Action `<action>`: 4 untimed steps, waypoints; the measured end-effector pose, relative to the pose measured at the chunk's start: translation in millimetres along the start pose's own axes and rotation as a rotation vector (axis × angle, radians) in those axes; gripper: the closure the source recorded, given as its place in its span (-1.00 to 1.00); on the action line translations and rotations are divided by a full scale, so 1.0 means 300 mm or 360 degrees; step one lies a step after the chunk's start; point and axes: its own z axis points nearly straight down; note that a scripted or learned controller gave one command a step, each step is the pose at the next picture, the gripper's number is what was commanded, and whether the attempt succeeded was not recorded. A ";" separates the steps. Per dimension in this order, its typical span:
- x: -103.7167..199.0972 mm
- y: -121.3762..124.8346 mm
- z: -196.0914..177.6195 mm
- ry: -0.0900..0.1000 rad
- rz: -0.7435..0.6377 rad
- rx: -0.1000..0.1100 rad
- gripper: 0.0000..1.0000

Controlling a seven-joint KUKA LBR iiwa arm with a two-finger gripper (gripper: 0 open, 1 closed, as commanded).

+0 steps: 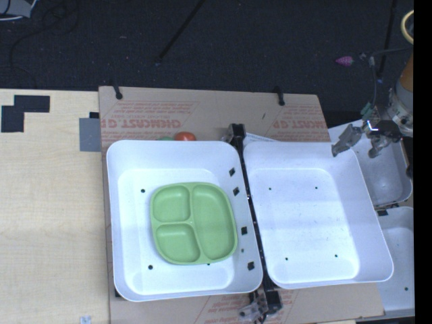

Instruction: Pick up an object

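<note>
Over at the right bin's [378, 248] far right corner the gripper [360, 140] hangs with fingers spread and nothing between them, while the green divided plate [194, 223] lies well leftward in the left bin [128, 181].

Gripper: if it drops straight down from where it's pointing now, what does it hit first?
Likely the right bin's upper right rim or the bench beside it, not the green divided plate in the left bin. The gripper hangs over that corner; depth is unclear.
</note>
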 end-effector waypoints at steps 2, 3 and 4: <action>0.035 0.006 0.150 -0.0002 -0.0006 -0.0012 -1.00; 0.005 0.004 0.341 -0.0003 -0.0003 -0.0011 -1.00; -0.002 -0.018 0.495 -0.0003 -0.0003 -0.0012 -1.00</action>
